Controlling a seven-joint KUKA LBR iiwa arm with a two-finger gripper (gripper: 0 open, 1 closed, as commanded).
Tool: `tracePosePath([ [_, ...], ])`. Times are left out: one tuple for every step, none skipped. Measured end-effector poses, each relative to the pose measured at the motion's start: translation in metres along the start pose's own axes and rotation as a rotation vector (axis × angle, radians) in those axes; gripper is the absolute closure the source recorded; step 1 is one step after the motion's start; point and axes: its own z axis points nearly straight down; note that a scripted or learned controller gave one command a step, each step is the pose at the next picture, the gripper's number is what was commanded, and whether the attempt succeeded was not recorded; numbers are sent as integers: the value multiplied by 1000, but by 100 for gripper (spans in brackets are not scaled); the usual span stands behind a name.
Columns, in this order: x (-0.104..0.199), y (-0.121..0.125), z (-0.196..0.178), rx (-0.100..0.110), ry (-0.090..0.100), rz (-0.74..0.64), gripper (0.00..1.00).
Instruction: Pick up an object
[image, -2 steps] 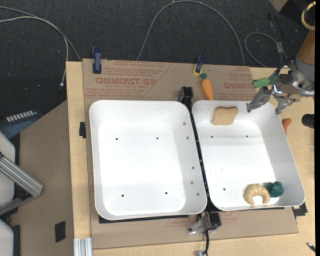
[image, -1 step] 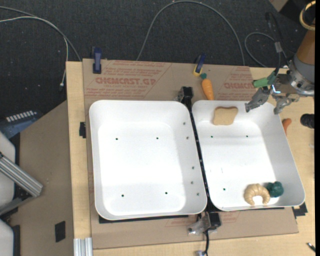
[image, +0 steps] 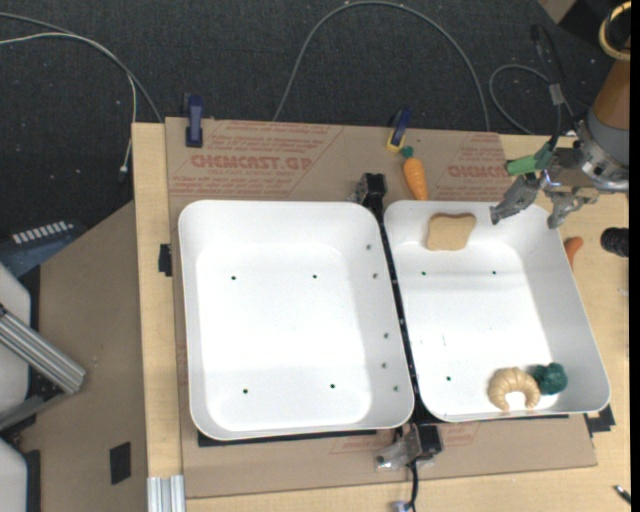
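In the right bin (image: 560, 290) a tan slice of bread (image: 449, 232) lies at the far edge. A beige croissant (image: 514, 388) and a small dark green piece (image: 549, 378) rest together in the near right corner. My gripper (image: 528, 203) hangs above the far right corner of that bin, open, its two fingers spread with nothing between them. It is to the right of the bread and apart from it.
The left bin (image: 200, 300) stands beside the right one. An orange carrot (image: 414, 177) lies on the cardboard behind the bins, next to a blue clamp (image: 400, 125). Another blue clamp (image: 193, 116) is at the back left. A small orange thing (image: 573, 247) lies right of the bin.
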Motion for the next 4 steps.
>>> tracePosePath([
  [-23,5,139,11,2,2,0],
  [-36,-8,159,2,0,1,0],
  [-4,-68,158,2,1,0,0],
  [35,2,158,-2,1,-5,0],
])
